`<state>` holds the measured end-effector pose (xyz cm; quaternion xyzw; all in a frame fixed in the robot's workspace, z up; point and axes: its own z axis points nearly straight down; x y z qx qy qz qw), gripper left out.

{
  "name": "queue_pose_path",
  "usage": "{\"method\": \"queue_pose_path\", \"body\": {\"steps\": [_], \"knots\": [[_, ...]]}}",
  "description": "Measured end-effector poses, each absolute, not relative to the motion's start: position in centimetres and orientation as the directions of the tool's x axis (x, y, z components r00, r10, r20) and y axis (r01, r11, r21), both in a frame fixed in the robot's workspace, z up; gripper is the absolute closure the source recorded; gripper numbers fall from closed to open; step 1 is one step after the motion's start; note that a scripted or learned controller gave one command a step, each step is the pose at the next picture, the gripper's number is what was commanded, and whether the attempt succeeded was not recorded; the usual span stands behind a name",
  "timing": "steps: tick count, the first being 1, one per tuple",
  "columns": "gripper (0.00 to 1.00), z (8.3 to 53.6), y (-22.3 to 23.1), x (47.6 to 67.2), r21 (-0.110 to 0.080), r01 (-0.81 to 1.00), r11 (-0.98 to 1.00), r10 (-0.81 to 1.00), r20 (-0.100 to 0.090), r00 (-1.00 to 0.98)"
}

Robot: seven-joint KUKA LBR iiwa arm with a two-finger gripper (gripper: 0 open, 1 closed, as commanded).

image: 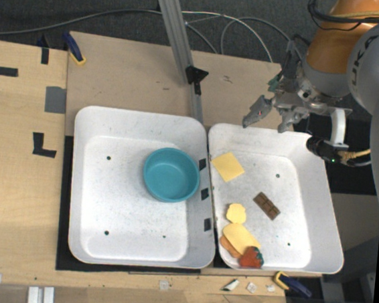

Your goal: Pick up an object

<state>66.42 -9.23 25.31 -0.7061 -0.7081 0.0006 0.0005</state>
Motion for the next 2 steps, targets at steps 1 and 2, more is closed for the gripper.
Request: {"method": "queue_pose_path", "body": {"steps": [1, 2], "knots": [[0.0, 25.3, -9.2, 66.4, -0.002, 1.0, 0.003, 1.0, -0.001, -0.003], [0.0, 20.2, -8.4, 66.9, -0.006, 1.0, 0.002, 1.0, 0.0, -0.002]]}}
